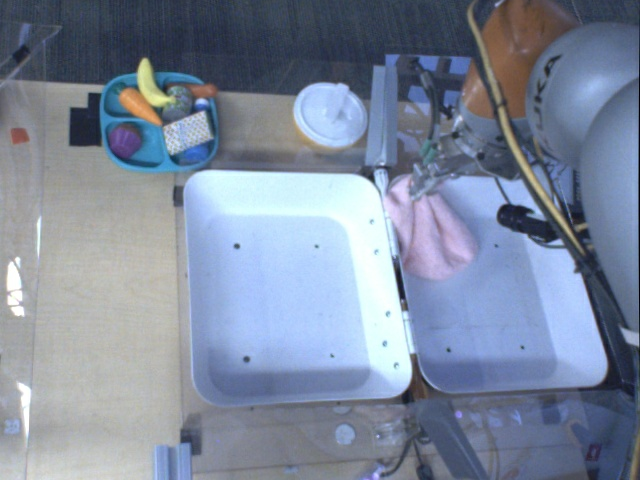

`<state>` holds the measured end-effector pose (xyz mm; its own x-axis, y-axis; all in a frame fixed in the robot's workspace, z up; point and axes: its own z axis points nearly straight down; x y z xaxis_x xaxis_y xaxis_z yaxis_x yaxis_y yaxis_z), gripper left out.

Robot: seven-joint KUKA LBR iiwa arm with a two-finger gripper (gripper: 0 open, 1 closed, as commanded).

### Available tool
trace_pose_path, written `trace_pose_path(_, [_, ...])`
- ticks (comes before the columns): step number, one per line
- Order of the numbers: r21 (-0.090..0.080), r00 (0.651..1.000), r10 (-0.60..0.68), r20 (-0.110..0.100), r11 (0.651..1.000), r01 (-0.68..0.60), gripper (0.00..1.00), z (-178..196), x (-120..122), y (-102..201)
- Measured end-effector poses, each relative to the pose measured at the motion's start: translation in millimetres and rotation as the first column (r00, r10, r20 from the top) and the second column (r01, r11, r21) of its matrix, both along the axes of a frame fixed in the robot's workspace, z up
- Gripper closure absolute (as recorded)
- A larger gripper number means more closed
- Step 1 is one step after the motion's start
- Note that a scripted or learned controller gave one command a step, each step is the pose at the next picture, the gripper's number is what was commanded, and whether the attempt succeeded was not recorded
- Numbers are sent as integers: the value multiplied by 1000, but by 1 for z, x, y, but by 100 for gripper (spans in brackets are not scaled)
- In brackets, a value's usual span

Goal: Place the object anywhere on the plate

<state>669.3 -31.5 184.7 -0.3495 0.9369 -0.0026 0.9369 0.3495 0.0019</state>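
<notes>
Hanging from the fingers (428, 178), pink cloth (432, 233) hides their tips.

One fixed camera looks down at a slant on both white bins (290, 193) — the arm (590, 88) enters from the right (looming near the lens).

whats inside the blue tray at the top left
The blue tray holds a banana, a carrot, a purple piece and a speckled block. Whatever lies beneath these items is covered and cannot be made out.
</notes>
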Motion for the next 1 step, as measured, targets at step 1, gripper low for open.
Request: trace_pose_path(1, [1, 1000, 8, 3, 1000, -8, 100, 41, 1, 1])
